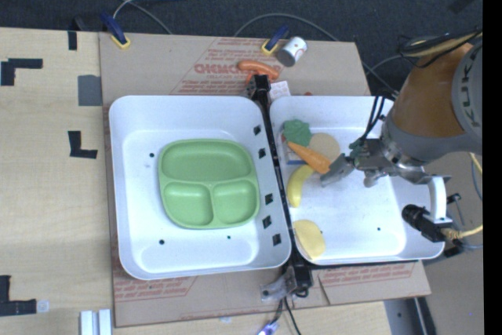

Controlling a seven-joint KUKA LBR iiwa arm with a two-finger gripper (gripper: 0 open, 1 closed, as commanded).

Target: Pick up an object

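1. Progress. We judge the pick as not yet achieved: no object sits between the fingers of the gripper, and every item in the right bin lies on the bin floor. What remains, in our reading, is the closing approach, the grasp and the lift.

2. Gripper. We see the gripper inside the right bin, just right of the carrot, with its two fingers spread apart: one dark finger points toward the carrot's lower tip, the other lies further right. Nothing is clamped between them.

3. Likely target. We take the carrot as the probable object, being the nearest to the fingers. It is orange, slender and tapered, and lies on a slant. Whether the nearer finger touches its tip we cannot tell.

4. Neighbours of the carrot. A green leafy piece touches its upper end; a pale tan disc lies just right of it, partly beneath; a yellow banana-like piece lies just below it; a yellow rounded piece sits well below, against the bin's lower-left corner.

5. Elsewhere. Left of the carrot, across the bin divider, the left bin holds a green sectioned plate.
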